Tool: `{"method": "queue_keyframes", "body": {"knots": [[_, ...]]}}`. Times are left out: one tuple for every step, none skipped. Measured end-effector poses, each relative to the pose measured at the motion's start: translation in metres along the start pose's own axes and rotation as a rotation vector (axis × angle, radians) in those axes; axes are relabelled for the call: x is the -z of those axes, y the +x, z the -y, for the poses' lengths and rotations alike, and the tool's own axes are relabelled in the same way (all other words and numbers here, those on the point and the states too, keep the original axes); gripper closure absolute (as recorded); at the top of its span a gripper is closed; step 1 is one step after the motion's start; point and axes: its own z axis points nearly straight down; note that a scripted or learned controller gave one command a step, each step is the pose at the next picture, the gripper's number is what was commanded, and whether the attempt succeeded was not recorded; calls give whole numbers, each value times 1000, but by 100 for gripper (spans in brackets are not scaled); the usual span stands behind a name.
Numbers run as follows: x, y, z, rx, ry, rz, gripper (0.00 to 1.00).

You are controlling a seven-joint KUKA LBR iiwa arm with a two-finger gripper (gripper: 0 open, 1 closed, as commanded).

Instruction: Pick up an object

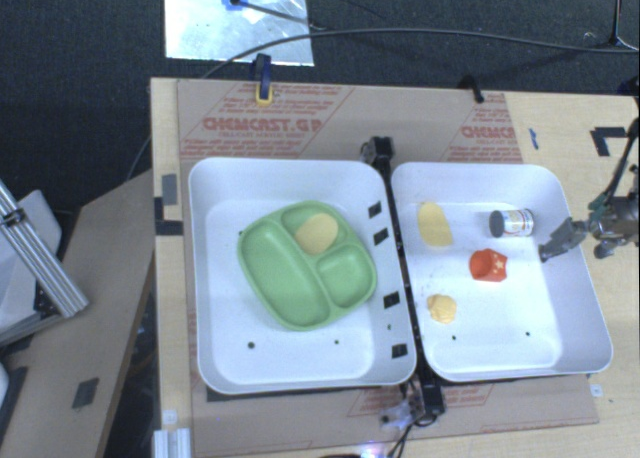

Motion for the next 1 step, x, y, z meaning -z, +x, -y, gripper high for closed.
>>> {"method": "queue_keyframes", "body": {"knots": [[6, 1, -2, 4, -12, 3, 0]]}}
